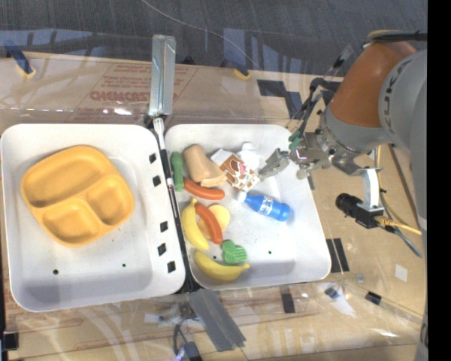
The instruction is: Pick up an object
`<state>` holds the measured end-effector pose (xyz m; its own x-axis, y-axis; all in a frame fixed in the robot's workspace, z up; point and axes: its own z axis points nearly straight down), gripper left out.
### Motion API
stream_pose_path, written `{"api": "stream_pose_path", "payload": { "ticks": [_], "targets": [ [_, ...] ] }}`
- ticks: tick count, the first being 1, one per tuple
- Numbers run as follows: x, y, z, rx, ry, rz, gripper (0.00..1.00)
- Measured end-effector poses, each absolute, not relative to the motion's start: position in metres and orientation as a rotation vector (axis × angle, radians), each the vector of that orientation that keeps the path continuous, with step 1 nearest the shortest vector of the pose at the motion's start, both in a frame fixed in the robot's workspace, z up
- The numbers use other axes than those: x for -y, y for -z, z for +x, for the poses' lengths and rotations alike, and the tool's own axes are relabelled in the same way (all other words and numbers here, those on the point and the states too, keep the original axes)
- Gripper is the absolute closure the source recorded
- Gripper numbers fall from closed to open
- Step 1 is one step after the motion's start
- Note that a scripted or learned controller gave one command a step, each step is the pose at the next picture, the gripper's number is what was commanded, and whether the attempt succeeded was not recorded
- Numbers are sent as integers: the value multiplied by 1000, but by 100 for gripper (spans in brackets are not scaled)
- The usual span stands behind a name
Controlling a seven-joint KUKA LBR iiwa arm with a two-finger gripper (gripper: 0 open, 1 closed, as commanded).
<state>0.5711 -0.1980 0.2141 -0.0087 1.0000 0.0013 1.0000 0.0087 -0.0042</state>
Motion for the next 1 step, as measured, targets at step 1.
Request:
{"api": "stream_pose_path", "payload": {
  "ticks": [1],
  "targets": [
    [156,-121,611,1918,-8,-2477,0]
  ]
}}
